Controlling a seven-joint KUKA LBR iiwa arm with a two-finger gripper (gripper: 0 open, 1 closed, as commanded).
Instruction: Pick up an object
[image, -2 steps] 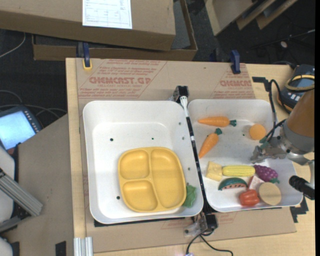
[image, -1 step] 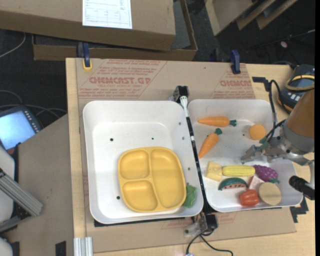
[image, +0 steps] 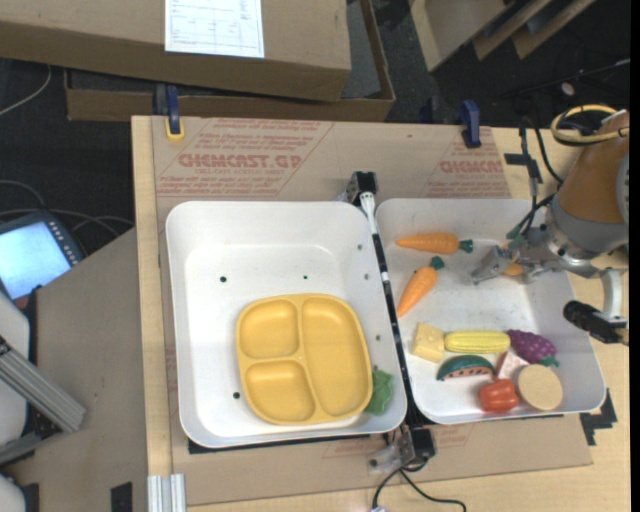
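Note:
My gripper (image: 497, 266) hangs low over the upper right part of the right bin (image: 590, 395), just right of a carrot (image: 428, 242) lying flat. A second carrot (image: 416, 289) lies slanted to the gripper's lower left. A small orange-yellow bit (image: 513, 268) shows right at the gripper; I cannot tell what it is or whether it is held. Along the bin's near side lie a cheese wedge (image: 429, 342), a corn cob (image: 476, 342), a watermelon slice (image: 464, 367), purple grapes (image: 533, 346), a tomato (image: 498, 396) and a round tan slice (image: 541, 387).
The left bin (image: 200, 300) holds a yellow divided plate (image: 302, 357) with a green leafy piece (image: 381, 391) at its lower right corner. A black clip (image: 362, 185) sits where the bins meet at the back. The arm (image: 590, 195) and its cables cover the right bin's far right corner.

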